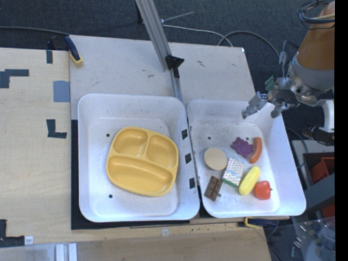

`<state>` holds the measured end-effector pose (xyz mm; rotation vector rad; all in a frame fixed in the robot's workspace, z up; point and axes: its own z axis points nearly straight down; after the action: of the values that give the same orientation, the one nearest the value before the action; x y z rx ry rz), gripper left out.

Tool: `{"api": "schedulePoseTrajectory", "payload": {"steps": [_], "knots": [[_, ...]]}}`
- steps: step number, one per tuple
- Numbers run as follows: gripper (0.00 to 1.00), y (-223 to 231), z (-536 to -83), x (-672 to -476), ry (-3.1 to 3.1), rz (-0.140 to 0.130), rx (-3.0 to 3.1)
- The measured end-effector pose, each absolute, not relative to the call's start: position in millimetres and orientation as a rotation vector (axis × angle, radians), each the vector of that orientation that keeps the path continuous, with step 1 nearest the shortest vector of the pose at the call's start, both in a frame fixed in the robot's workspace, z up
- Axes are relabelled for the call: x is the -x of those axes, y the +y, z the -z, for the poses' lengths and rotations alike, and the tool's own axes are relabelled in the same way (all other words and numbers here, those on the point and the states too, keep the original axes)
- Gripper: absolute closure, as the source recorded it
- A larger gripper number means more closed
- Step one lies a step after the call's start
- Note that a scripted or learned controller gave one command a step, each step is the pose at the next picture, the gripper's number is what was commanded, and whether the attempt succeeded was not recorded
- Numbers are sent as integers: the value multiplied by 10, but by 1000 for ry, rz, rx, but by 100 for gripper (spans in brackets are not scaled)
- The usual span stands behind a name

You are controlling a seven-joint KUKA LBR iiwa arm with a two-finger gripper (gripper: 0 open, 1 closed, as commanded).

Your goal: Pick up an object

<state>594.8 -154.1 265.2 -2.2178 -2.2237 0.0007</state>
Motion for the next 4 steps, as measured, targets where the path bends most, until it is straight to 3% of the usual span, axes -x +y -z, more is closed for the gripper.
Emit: {"api": "schedulePoseTrajectory", "payload": {"steps": [1, 2, 4], "knots": [[0, -1541, -2652, -5948, -2224, 0, 2217], [0, -1497, -2079, -5848, -2220, -7, 2216], [0, -1345, -1048, -5844, -2221, -6, 2216]]}}
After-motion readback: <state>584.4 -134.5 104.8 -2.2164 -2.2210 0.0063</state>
